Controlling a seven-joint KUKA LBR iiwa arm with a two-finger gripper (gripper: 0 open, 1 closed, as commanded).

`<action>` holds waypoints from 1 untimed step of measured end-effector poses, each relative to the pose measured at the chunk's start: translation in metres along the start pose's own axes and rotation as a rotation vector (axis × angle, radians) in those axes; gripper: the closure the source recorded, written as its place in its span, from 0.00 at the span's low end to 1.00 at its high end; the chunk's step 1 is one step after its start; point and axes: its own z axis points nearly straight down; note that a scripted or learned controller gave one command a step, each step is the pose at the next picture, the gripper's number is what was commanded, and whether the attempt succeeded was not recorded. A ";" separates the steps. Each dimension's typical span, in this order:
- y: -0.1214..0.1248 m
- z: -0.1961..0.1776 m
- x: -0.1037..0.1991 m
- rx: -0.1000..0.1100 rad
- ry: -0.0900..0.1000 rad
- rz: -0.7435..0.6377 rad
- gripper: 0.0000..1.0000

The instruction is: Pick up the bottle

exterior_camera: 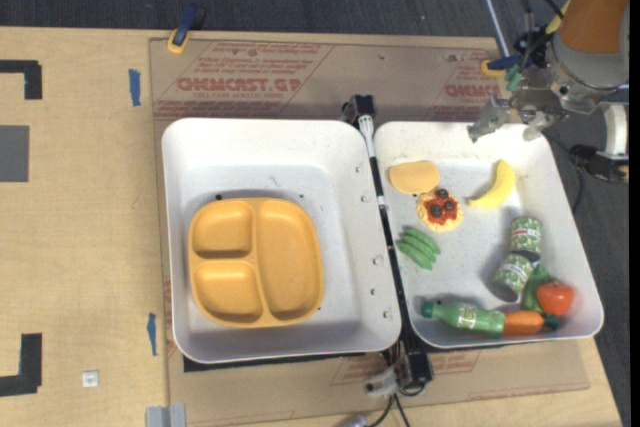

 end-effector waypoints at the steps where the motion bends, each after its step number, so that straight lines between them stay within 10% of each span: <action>1: -0.084 0.050 0.045 0.004 0.001 0.080 0.00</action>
